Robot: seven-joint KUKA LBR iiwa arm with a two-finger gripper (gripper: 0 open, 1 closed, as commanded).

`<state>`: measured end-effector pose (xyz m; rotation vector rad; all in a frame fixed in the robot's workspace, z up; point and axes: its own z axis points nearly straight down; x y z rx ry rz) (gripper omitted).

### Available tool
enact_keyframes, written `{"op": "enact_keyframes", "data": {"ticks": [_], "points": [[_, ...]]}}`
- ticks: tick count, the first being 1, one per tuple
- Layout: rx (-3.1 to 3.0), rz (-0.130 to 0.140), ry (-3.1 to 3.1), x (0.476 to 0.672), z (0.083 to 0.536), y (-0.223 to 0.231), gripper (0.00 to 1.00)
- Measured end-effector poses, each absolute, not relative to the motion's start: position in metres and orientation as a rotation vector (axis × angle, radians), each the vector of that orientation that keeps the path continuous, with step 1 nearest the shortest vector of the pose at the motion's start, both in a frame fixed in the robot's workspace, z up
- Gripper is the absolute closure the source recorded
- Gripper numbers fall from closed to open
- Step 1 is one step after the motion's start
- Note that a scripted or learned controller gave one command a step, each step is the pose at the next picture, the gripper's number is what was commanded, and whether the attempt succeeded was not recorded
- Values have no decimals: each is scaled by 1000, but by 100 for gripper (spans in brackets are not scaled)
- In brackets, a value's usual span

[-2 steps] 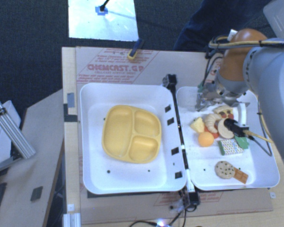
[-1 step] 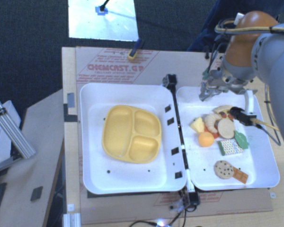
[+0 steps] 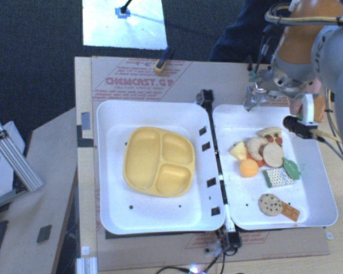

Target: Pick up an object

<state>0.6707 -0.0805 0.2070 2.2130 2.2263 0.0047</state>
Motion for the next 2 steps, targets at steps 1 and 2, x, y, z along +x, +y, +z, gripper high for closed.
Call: {"op": "enact_keyframes", "data": {"ticks": [1,2], "points": [[2213,5,2226,672,225,-80,100],[2214,2,2229,650,229,-27,100]]}}
